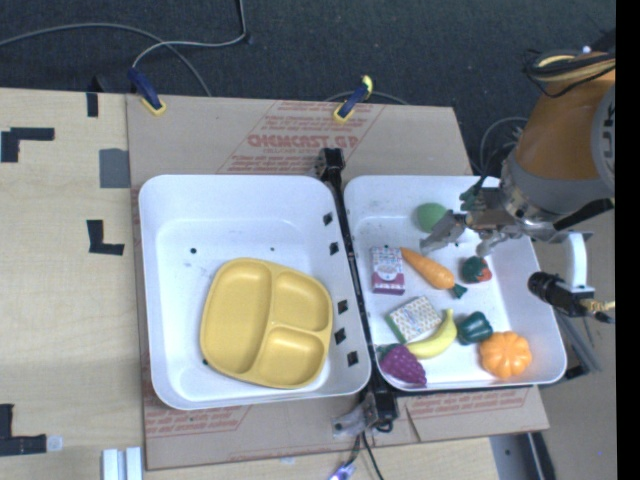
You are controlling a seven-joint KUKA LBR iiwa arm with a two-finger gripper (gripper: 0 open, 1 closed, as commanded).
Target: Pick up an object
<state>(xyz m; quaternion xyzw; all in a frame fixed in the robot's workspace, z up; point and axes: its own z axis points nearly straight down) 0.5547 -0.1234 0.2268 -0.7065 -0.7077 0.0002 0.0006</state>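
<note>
Orange carrot (428,267) lies mid right bin (556,334), just at seven o'clock of the pincer (468,234), whose fingers spread open, holding nothing; yellow plate (266,321) fills the left bin (160,268)

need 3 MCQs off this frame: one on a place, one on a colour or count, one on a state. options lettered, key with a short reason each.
1. Where does the yellow divided plate lie?
A. in the left bin
B. in the right bin
C. on the cardboard outside the bins

2. What colour is the pumpkin in the right bin's near right corner?
A. purple
B. orange
C. white

3. How does the gripper stand to the toys?
A. it lifts the banana clear of the bin
B. it is over the right bin, near the carrot, with nothing seen between its fingers
C. it rests on the yellow plate

Key: 1 A, the plate fills much of the left bin. 2 B, the pumpkin is plainly orange. 3 B, the banana lies on the bin floor and the carrot lies just beside the gripper.
</note>
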